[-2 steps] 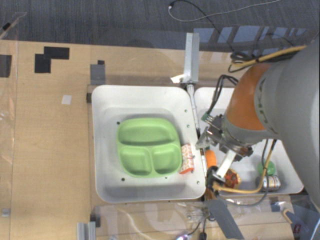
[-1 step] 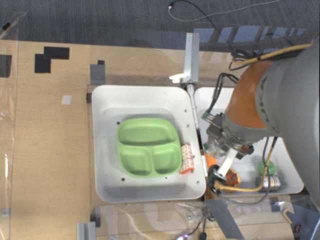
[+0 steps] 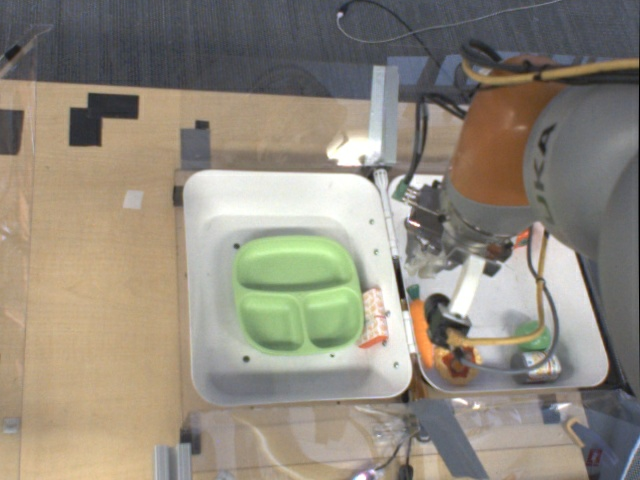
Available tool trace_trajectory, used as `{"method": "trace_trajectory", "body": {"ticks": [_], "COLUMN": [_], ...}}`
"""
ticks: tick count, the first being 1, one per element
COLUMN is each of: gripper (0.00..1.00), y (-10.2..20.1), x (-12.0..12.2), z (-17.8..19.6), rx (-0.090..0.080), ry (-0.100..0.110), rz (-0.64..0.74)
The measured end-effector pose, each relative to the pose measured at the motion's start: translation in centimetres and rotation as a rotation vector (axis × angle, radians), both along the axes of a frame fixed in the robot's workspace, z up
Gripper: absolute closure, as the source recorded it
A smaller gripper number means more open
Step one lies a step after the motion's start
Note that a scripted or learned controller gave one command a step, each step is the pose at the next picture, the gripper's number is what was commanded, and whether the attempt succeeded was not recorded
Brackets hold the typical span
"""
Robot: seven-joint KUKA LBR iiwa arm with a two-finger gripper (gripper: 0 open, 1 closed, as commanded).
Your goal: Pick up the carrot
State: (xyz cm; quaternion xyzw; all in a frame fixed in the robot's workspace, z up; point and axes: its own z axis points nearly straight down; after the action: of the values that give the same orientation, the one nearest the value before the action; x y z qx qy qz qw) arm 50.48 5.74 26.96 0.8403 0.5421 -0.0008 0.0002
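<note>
Hovering over the left part of the right bin (image 3: 590, 363), the claw (image 3: 436, 256) sits under the orange-banded wrist. Claw state: cannot tell, as the wrist and arm cover it from this angle. Nothing can be seen held.

Carrot (image 3: 420, 336): lies in the right bin, tight against its left wall and near the front-left corner. Long axis runs roughly along that wall, up-down in the view. A dark reddish-brown item (image 3: 456, 368) lies just beside its lower end.

Key relation: the carrot is below the claw in the view and a little to the left, close by but not under it. Judgement: the claw needs a short shift toward the front-left corner, closing across the carrot's width, square to the wall line. Risk: the wall leaves little room on that side.

Also in the right bin: a green item (image 3: 537, 340) and a metallic cylinder (image 3: 541, 369). The left bin (image 3: 210, 268) holds a green divided plate (image 3: 262, 268) and a small red-and-white packet (image 3: 374, 318).
</note>
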Motion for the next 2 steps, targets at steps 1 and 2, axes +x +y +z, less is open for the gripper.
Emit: {"method": "trace_trajectory", "body": {"ticks": [1,2], "gripper": [1.0,0.0], "y": [-3.63,-3.63], "x": [4.22,4.22], "z": [12.64,12.6], "rx": [-0.001,-0.002], "ry": [-0.001,0.0], "rz": [-0.239,-0.239]}}
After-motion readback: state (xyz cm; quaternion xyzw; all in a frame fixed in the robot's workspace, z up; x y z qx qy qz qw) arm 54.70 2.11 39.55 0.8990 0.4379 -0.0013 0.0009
